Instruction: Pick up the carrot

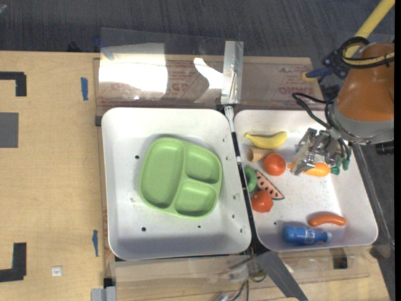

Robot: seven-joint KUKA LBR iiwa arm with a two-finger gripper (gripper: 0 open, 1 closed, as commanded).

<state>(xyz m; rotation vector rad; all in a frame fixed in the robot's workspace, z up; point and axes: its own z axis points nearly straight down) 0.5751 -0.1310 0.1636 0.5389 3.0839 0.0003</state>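
A: Bins, two, white, shallow, side by side on the bench. Contents of the left bin?

B: One green divided plate, three compartments, lying flat near the bin's middle. Nothing in its compartments.

A: Right bin?

B: Seven items counted. Banana, yellow, near the far edge. Tomato, round and red-orange, just in front of the banana. Watermelon slice, red with dark seeds, along the left wall. Strawberry, red, touching the slice on its near side. A green piece against the left wall, too hidden to name. Sausage, orange-red, toward the near right corner. Blue bottle, lying on its side by the near edge, just in front of the sausage.

A: Carrot?

B: Carrot, orange with a green tip, in the right bin's far right quarter, right of the tomato. It lies directly under the claw.

A: Claw state?

B: Lowered over the carrot, metal fingers at its left end. Whether they are wide or closed on it, cannot tell. Arm enters over the bin's far right corner.
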